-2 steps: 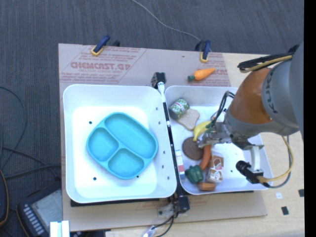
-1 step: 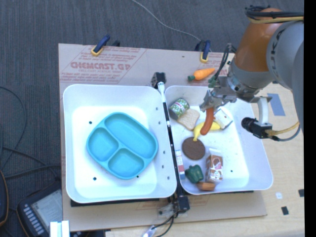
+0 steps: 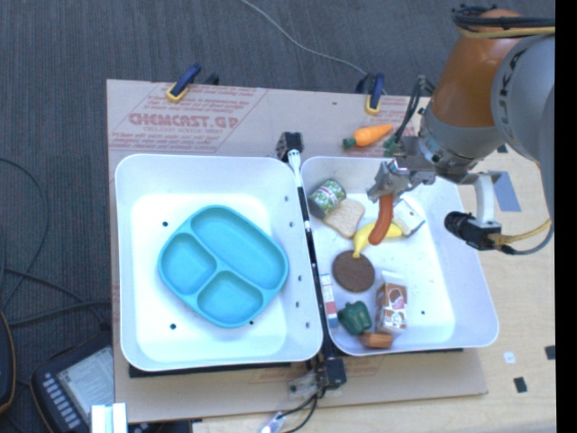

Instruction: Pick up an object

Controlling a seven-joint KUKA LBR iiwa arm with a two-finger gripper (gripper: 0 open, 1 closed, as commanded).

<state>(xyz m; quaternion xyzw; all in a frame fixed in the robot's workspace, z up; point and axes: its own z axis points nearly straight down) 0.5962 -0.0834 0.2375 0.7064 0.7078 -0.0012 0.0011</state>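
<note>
My gripper [image 3: 389,186] hangs over the upper middle of the right bin [image 3: 469,309]. A red-orange sausage [image 3: 382,221] dangles from it, its top end pinched between the fingers and its lower end over a yellow banana [image 3: 361,240]. Around it in the bin lie a slice of bread [image 3: 345,216], a green-labelled can [image 3: 328,193], a round brown patty [image 3: 353,271], a green pepper [image 3: 354,316], a small brown carton [image 3: 391,305] and a white piece [image 3: 408,217].
The left bin [image 3: 144,197] holds a blue divided plate [image 3: 224,264]. A toy carrot [image 3: 371,135] lies on the board just behind the right bin. A small orange piece [image 3: 379,339] rests at that bin's front wall. Clamps [image 3: 184,81] grip the board's far edge.
</note>
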